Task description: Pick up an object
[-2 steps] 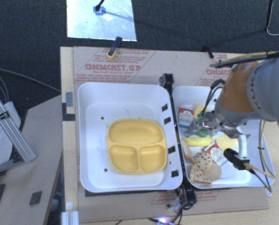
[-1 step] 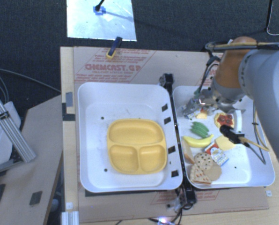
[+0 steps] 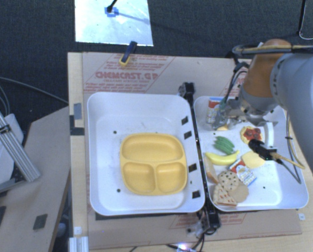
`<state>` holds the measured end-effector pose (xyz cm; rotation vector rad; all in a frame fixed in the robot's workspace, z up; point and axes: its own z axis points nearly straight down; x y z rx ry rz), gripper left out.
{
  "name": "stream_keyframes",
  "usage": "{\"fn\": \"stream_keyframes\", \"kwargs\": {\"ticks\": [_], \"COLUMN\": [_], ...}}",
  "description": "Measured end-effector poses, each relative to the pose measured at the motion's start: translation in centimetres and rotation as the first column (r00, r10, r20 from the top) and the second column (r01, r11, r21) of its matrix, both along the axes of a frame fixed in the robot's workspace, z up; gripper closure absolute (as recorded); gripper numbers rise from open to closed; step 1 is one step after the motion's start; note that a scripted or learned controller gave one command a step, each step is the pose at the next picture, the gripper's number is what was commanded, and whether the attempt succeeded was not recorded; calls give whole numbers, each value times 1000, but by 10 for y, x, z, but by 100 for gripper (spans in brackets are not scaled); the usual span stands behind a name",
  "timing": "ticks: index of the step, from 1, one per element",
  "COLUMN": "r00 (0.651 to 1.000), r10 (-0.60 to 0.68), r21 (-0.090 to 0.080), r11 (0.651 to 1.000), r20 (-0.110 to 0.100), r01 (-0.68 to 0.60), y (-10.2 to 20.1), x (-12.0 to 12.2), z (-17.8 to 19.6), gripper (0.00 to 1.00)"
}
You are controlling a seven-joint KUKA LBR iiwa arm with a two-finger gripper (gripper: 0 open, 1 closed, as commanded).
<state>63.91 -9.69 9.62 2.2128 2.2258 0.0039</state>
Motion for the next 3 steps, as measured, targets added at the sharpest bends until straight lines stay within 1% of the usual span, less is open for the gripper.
{"fn": "stream_keyframes", "kwargs": {"ticks": [1,2,3], "r00": [1000,1000,1000], "r10": [0,4,3], "r21": [1,3,3], "r11": [1000,1000,1000], "r20": [4,1,-4], "r01": [0,-4,-3], "y": [24,75,115], "x": [-45,-60,-85], "z": [100,132,136], "gripper": [100,100,100]}}
